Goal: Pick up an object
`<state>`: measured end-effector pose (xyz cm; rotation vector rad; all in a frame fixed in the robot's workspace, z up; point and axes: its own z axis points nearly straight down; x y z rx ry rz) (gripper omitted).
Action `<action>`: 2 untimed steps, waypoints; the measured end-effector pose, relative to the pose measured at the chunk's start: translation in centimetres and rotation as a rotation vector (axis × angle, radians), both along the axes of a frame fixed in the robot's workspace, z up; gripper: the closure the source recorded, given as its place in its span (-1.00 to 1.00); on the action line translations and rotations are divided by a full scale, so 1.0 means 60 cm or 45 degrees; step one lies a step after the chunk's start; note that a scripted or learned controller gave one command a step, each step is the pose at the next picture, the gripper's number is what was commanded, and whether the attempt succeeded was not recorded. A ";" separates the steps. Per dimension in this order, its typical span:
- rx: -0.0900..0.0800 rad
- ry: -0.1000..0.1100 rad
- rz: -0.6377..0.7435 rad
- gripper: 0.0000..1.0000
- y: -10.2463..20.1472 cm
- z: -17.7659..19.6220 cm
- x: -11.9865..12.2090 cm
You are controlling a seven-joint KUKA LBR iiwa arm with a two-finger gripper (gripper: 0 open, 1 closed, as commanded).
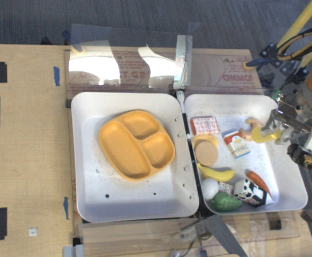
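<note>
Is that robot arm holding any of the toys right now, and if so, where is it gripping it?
It cannot be told. The gripper sits at the right bin's far right edge, beside a small yellow toy, but no grip shows.

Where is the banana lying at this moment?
In the camera view, the banana lies in the right bin, near its left wall, just below the round tan disc and above the white egg and green vegetable.

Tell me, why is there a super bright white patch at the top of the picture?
In the camera view, that is glare: light bouncing off the clear plastic sheet behind the left bin. The divided yellow plate below it looks evenly lit, with a soft shadow along its lower edge.
</note>
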<state>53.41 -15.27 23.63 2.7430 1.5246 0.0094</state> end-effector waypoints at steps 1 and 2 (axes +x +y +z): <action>-0.004 0.004 0.425 1.00 -0.001 0.139 -0.015; 0.002 0.018 0.454 1.00 0.004 -0.050 -0.045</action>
